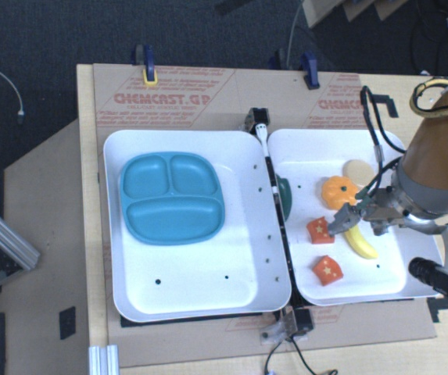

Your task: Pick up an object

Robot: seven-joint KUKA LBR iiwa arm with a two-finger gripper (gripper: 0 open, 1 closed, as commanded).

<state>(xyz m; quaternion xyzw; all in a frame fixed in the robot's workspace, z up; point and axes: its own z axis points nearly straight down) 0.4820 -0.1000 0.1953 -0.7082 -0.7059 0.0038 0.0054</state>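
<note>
The right bin (384, 281) holds several small items. An orange fruit (336, 191) lies beside a pale round piece (358, 170). Two red pieces sit lower down, one (320, 230) above the other (327, 269). A yellow banana (362, 244) lies to their right, and a dark green item (284, 197) rests at the bin's left wall. My gripper (347, 219) hangs low over the bin, between the upper red piece and the banana's top end, just below the orange fruit. The arm's body hides the bin's right side.
The left bin (200, 287) holds a blue divided plate (173, 198) in its upper left part. A black ridge (274, 201) runs between the two bins. Blue clamps (147, 57) stand at the board's back edge, and cables loop at the far right.
</note>
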